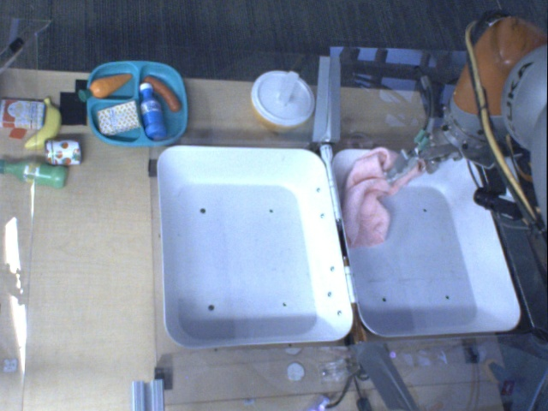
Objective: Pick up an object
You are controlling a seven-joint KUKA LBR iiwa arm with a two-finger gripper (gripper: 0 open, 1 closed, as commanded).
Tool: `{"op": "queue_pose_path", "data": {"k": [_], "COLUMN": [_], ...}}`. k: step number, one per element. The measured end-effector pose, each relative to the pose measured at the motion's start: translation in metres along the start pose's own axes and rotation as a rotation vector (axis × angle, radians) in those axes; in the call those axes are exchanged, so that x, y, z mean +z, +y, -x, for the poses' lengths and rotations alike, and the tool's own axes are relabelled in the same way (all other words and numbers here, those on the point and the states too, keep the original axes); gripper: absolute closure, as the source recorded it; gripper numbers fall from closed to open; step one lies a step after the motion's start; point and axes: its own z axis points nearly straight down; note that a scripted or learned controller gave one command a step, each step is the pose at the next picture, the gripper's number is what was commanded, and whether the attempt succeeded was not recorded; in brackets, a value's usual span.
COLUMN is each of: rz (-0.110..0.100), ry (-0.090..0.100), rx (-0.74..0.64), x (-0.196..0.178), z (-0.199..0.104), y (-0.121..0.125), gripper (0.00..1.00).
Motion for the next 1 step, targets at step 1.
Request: {"op": "queue_pose_path", "data": {"k": [1], "rz": [-0.005], "ry": [0.000], "rx": [-0.071], "x": [0.0584], "z": [-0.0458], "y": [0.0100], "gripper": [0.00]}}
